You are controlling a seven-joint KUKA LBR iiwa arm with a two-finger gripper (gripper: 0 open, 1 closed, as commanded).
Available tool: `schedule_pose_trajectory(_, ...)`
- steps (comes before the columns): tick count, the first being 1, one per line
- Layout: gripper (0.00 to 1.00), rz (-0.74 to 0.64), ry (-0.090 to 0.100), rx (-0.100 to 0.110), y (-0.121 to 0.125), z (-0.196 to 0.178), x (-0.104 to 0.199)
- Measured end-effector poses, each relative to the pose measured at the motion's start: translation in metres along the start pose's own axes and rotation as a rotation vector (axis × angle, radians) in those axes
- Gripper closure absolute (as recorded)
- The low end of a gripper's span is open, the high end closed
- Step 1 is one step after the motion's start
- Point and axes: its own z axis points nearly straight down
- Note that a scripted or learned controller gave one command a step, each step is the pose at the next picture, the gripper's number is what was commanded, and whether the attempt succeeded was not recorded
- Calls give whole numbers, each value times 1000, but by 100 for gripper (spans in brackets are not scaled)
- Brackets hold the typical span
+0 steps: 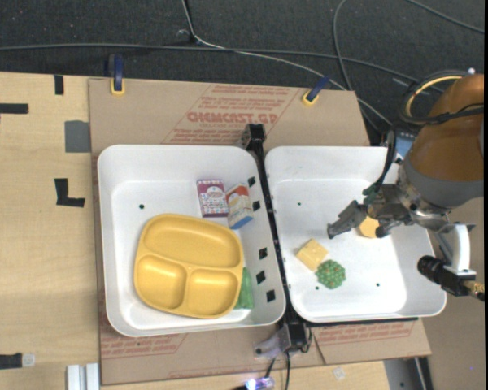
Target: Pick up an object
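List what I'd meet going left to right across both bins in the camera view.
Yellow divided tray → pink-and-white packet → small carton → yellow block → green ball → gripper.

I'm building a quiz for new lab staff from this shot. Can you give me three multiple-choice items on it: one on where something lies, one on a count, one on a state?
1. Where does the yellow divided tray lie?
A. left bin
B. right bin
C. on the cardboard

2. How many compartments does the tray show?
A. one
B. three
C. five

3. How does the gripper stand relative to the green ball?
A. closed around it
B. apart from it, above the right bin
C. pressing it against the tray

Answers: 1 A, the tray fills much of the left bin. 2 B, one long section and two smaller ones. 3 B, the ball rests on the bin floor beside the yellow block, clear of the gripper.
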Motion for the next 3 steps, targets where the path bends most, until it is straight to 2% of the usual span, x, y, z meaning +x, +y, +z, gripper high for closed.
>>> schedule_pose_trajectory(1, 0, -4, -1, -12, 2, -6, 0)
schedule_pose_trajectory(2, 0, -3, -1, -8, -5, 41, 0)
schedule_pose_trajectory(3, 0, -3, -1, -7, 3, 90, 0)
